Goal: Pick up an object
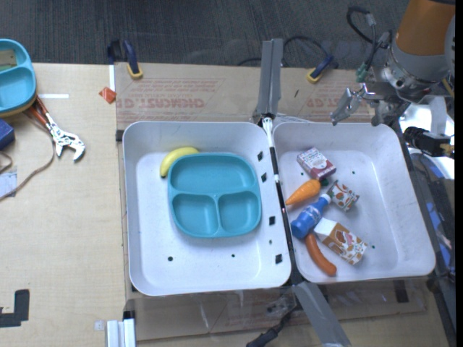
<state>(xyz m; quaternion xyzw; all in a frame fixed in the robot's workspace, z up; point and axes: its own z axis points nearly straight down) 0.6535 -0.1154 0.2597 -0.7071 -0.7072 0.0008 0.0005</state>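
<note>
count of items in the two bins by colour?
Orange: 2, a tapered orange plastic carrot and an orange sausage-shaped toy
Blue: 2, a teal divided plastic tray and a small blue bottle
Yellow: 1, a yellow toy banana
Printed cartons: 3
Total: 8

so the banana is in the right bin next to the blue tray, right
Not quite: the banana is in the left bin, tucked against the blue tray. The camera view shows both there, not in the right bin.
</note>
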